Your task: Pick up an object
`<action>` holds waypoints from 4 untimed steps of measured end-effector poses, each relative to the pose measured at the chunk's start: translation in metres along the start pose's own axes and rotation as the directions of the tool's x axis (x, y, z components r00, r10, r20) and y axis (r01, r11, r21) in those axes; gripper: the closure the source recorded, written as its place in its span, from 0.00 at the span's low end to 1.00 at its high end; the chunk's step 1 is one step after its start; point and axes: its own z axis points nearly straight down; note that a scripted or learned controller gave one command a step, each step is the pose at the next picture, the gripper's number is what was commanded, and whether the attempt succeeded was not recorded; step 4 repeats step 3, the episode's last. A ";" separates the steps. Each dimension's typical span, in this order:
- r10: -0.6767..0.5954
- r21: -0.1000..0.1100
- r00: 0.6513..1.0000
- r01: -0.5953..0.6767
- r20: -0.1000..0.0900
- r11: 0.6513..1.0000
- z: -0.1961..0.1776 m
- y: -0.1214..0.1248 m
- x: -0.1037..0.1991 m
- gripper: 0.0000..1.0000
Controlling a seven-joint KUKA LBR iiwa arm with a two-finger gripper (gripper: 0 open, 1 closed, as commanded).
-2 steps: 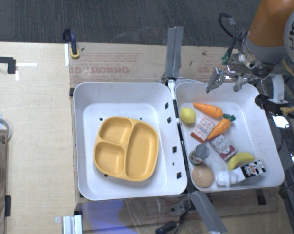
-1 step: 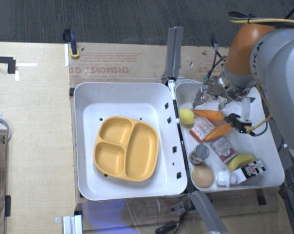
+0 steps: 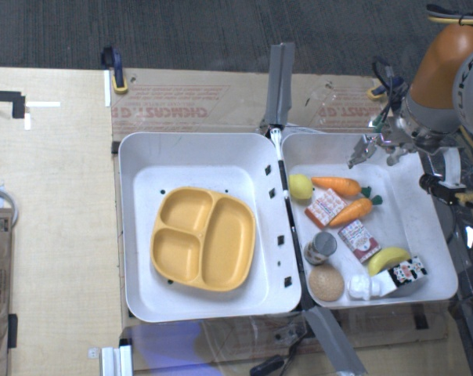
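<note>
The right bin [image 3: 440, 233] holds several small items. Among them are a yellow lemon [image 3: 300, 187], two carrots [image 3: 337, 185] [image 3: 352, 210], two red-and-white packets [image 3: 325, 207] [image 3: 359, 240], a small can [image 3: 322, 246], a brown round bun [image 3: 326, 283], a banana [image 3: 387, 258] and a cow-patterned carton [image 3: 407, 272]. My gripper [image 3: 374, 153] hangs over the bin's far right corner, above and to the right of the upper carrot. It is open, with nothing between its fingers.
The left bin [image 3: 135, 210] contains a yellow divided plate [image 3: 204, 238]. A grey divider post [image 3: 279, 84] rises between the bins at the back. Cardboard lies behind the bins, and the wooden bench top extends to the left.
</note>
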 end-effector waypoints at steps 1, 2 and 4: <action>-0.105 -0.003 0.994 0.105 -0.003 0.994 0.033 -0.043 0.067 0.00; -0.101 -0.005 0.995 0.101 -0.003 0.995 0.023 -0.042 0.066 1.00; -0.097 0.002 0.995 0.097 -0.001 0.995 -0.096 -0.061 0.067 1.00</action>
